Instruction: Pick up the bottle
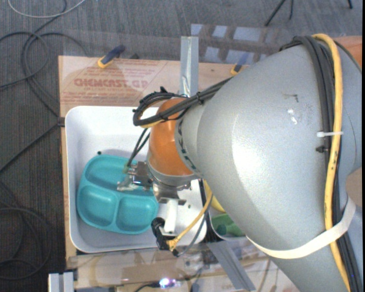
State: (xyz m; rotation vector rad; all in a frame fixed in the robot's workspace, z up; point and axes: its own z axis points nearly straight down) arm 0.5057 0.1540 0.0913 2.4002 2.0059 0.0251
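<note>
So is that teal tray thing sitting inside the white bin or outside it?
Inside. The teal tray lies flat on the left white bin's floor, within its walls, partly under the arm.

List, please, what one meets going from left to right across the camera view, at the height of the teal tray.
White bin wall → teal divided tray → orange wrist band → grey arm.

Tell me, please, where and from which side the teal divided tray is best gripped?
Probably the outer rim at the upper left of the teal tray, from straight above. It lies flat, open side up, in the left bin, so only thin rims and ridges offer a pinch, and the arm covers its right side.
</note>
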